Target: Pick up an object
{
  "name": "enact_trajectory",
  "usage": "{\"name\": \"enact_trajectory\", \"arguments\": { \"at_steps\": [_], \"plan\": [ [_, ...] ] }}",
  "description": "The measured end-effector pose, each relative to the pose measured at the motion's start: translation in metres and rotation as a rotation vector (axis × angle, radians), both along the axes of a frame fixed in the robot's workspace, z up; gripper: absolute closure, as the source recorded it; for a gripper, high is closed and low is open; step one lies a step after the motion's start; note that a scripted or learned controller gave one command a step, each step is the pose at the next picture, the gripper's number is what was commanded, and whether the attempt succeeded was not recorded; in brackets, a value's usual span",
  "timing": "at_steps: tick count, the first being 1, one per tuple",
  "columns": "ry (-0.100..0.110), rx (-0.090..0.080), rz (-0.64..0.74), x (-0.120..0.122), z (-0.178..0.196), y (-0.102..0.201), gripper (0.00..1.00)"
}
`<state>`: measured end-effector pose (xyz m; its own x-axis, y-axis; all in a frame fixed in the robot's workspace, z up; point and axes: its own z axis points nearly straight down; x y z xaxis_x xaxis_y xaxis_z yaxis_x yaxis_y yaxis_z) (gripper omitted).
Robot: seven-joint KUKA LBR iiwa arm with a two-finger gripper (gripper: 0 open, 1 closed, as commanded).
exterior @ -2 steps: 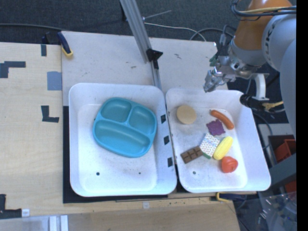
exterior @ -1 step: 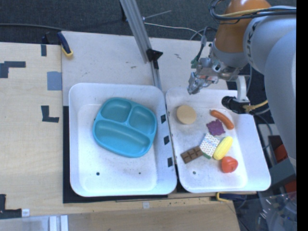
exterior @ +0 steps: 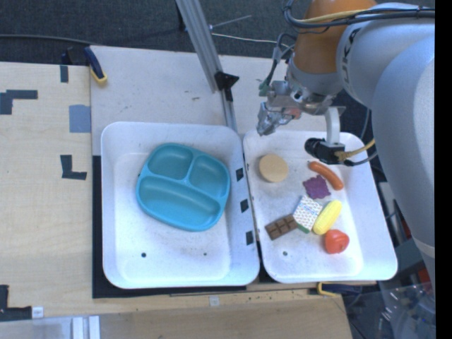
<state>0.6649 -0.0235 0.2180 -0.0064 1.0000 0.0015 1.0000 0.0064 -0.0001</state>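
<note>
My gripper (exterior: 266, 125) hangs over the far left corner of the right bin (exterior: 374, 260), above and just behind a round tan cookie (exterior: 272, 168). Nothing shows between its fingers. Further right in that bin lie an orange sausage (exterior: 325, 174), a purple piece (exterior: 316, 186), a white patterned block (exterior: 306, 213), a yellow corn cob (exterior: 326, 217), a red tomato (exterior: 336, 241) and a brown chocolate bar (exterior: 281, 227).
The left bin (exterior: 120, 260) holds a blue divided plate (exterior: 184, 186). A slanted metal post (exterior: 205, 44) rises behind the bins, close to the gripper's left. The arm's bulk fills the upper right.
</note>
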Motion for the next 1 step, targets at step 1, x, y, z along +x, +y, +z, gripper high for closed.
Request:
{"name": "enact_trajectory", "arguments": {
  "at_steps": [1],
  "plan": [
    [0.0,0.0,0.001,-0.0055,0.013,0.0568,1.0]
  ]
}}
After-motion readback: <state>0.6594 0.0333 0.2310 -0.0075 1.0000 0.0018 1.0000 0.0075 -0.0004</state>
